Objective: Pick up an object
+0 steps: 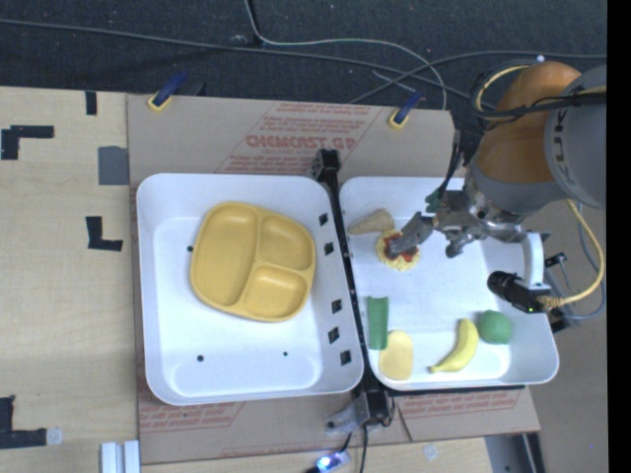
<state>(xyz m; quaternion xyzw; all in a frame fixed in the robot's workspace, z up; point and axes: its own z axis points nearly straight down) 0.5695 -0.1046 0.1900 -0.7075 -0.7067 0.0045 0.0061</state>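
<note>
My gripper (432, 241) hangs over the upper part of the right bin (527, 368), its two dark fingers spread apart and open with nothing between them. The left fingertip (408, 238) sits right at a small yellow and red toy food piece (399, 256). A tan bread-like piece (370, 223) lies just left of that. Lower in the same bin lie a green stick (377, 321), a pale yellow piece (396, 355), a banana (458, 348) and a green round piece (495, 326).
The left bin (163, 294) holds a yellow divided plate (251, 262). A black divider (340, 264) runs between the bins. The grey arm with its orange band (527, 126) enters from the upper right, with cables looping around it.
</note>
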